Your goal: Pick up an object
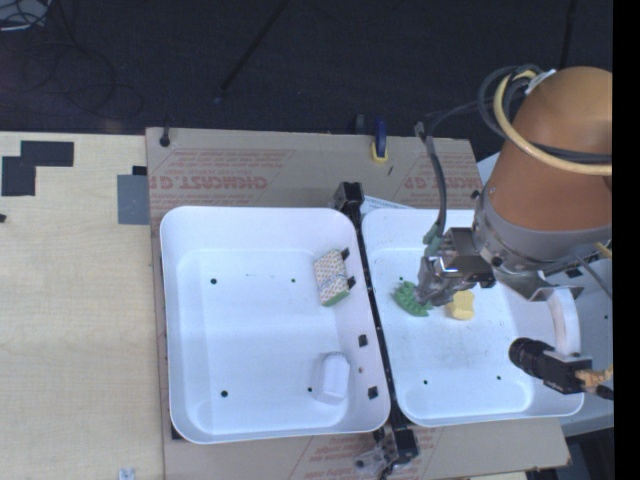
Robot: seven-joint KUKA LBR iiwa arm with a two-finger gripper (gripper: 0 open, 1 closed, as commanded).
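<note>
Fingers [432,294] just beside green object [407,299]

Dark floor [250,48] with cables [60,38] lies behind a pale wooden bench [70,308].

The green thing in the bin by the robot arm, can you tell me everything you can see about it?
The green thing is small, flat-looking and leafy green, with an uneven outline; its material is too blurry to name. It lies on the floor of the right bin, towards the left wall. The gripper is right over its right edge, hiding part of it. A small yellow piece lies just beyond the gripper, apart from it. I can't tell whether the gripper has hold of it.
</note>
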